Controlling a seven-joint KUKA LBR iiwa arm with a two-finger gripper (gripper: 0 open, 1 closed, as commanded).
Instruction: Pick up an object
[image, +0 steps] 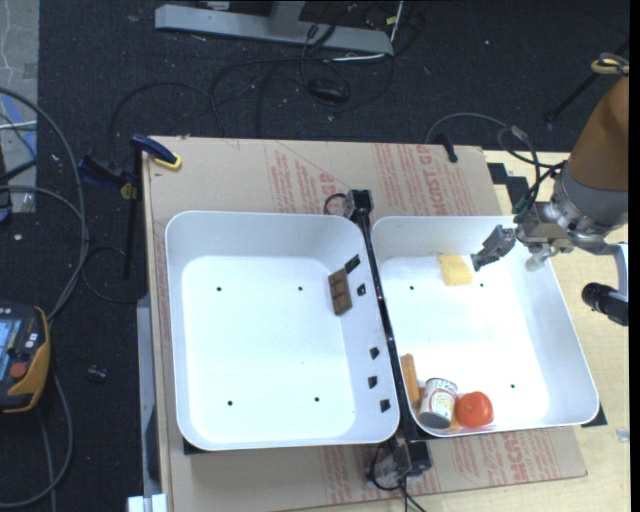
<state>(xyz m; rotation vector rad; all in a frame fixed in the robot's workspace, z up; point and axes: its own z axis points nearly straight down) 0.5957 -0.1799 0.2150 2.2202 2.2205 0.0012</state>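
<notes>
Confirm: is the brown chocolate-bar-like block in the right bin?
No: the brown chocolate-bar-like block leans on the inner right wall of the left white bin, across the divider from the right white bin.

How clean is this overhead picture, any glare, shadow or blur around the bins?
Camera view: soft throughout; the two white plastic bins glare bright and nearly featureless; the grey two-finger gripper is slightly smeared by the pale yellow block; shadows are faint.

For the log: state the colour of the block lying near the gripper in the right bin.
Pale yellow: the block shows best in the camera view.
</notes>
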